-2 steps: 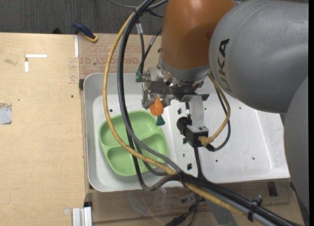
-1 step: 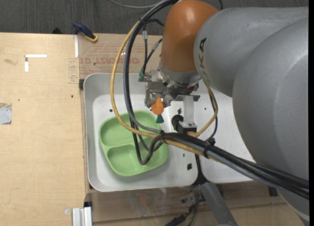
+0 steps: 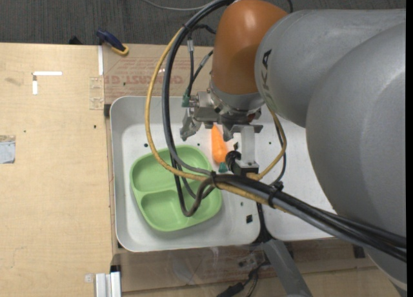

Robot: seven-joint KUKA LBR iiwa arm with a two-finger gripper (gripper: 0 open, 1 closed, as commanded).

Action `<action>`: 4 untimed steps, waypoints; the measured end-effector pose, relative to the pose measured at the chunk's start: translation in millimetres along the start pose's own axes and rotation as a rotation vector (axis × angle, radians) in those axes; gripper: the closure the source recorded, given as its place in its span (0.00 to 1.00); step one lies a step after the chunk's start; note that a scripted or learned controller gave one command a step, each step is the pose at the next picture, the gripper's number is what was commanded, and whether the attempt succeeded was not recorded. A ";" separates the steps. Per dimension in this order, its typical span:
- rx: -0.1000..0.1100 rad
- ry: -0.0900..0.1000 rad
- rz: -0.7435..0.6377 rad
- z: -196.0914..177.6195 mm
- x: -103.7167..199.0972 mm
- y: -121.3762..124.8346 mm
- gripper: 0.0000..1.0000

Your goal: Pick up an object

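Currently the end effector (image 3: pixel 216 135) is seen gripping a small orange carrot-shaped object (image 3: pixel 219 146) above the green two-compartment plastic dish (image 3: pixel 169 189); cardboard lettering unreadable.

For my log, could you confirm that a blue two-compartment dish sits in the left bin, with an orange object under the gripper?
Not quite: the dish is green, not blue, as the camera view shows. It has two compartments and sits in the left bin, with the orange object under the gripper.
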State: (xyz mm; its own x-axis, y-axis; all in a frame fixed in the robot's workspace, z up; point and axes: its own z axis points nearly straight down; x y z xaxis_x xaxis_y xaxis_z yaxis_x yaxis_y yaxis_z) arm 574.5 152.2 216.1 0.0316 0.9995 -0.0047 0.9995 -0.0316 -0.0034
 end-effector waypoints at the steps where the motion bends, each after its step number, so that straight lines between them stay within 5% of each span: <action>1: -0.001 0.002 0.078 124.7 21.8 -38.0 0.00; 2: 0.002 0.001 0.667 125.7 -9.5 -63.5 0.00; 3: -0.001 0.001 0.299 124.8 73.8 -65.1 0.00; 4: -0.001 0.001 0.179 -88.8 3.2 -73.1 0.00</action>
State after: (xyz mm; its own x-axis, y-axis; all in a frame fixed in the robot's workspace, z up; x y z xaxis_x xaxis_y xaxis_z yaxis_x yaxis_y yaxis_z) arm 501.8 158.1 305.1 0.2093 0.9778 -0.0044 0.9778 -0.2093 -0.0015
